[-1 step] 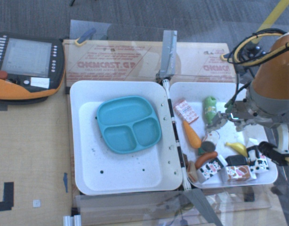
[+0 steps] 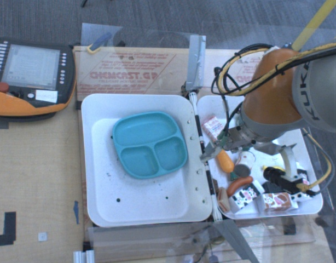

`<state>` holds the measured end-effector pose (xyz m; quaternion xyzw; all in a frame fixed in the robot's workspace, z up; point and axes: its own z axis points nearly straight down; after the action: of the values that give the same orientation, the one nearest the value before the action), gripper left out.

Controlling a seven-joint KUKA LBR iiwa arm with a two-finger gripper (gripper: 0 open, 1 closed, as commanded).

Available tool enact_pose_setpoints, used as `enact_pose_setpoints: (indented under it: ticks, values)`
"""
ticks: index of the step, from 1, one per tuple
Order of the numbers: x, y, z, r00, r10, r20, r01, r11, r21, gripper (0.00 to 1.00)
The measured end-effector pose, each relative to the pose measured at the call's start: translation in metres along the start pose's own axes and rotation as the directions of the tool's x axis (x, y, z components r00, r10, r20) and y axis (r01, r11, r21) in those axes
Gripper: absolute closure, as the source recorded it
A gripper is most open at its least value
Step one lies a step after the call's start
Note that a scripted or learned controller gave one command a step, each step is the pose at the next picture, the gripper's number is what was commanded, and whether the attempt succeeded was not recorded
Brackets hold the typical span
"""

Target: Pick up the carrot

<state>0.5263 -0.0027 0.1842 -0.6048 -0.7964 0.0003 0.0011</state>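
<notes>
I see the carrot [image 2: 225,161] in the right bin [image 2: 313,199], left side, just under the gripper [image 2: 221,143]; its finger state I cannot tell. A sausage [image 2: 239,184], small cartons [image 2: 213,126] crowd it. Arm reads "KUK".

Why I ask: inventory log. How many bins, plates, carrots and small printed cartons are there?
White bins: 2
Teal plates: 1
Carrots: 1
Small cartons: 2
Total: 6
</notes>
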Motion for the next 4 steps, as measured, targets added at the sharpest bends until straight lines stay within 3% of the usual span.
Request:
enact_pose_setpoints:
  ticks: [1, 2, 3, 4]
  values:
    - [-0.061, -0.021, 0.000, 0.999, 0.032, 0.001, -0.032, 0.999, -0.002, 0.00]
    - [-0.043, -0.020, -0.129, 0.987, 0.164, 0.002, -0.164, 0.987, -0.004, 0.00]
    - [-0.018, -0.054, -0.001, 1.000, 0.010, 0.001, -0.010, 1.000, -0.001, 0.00]
    - [-0.001, -0.049, 0.000, 1.000, 0.006, 0.000, -0.006, 1.000, -0.001, 0.00]
